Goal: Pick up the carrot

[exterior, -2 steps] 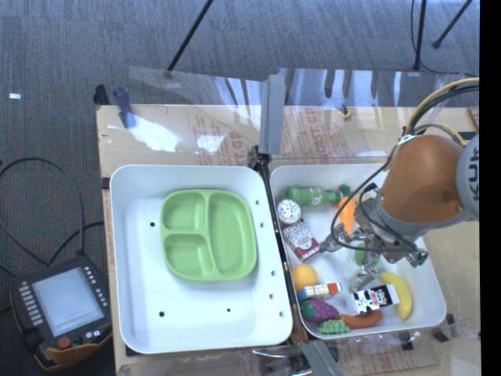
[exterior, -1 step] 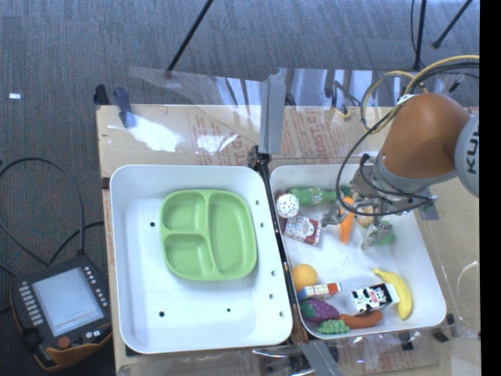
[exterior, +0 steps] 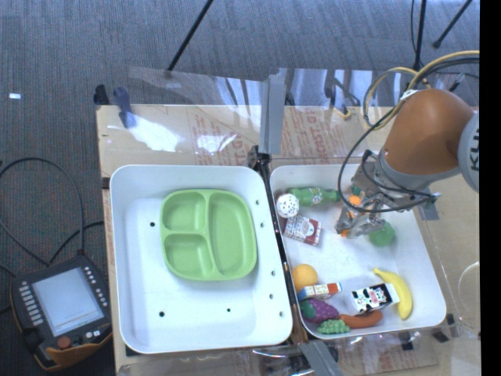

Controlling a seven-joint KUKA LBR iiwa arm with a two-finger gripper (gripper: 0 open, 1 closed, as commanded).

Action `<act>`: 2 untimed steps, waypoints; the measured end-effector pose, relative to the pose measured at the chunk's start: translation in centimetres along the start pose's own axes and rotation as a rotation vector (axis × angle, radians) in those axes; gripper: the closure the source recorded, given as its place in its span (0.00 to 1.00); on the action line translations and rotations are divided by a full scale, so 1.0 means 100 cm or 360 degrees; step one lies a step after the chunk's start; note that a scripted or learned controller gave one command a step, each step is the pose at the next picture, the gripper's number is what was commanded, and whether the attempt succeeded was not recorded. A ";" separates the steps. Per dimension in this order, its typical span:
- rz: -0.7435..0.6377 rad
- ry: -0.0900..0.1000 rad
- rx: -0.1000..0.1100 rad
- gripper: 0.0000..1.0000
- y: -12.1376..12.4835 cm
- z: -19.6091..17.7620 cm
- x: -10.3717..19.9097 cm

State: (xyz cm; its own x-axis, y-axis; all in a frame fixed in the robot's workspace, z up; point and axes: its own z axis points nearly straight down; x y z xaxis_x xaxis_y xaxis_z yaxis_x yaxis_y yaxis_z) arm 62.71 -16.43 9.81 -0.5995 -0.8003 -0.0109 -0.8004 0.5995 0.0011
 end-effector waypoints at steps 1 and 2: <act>0.0077 0.0000 0.0016 1.00 0.047 -0.092 -0.054; 0.0110 0.0011 0.0013 1.00 0.115 -0.179 0.045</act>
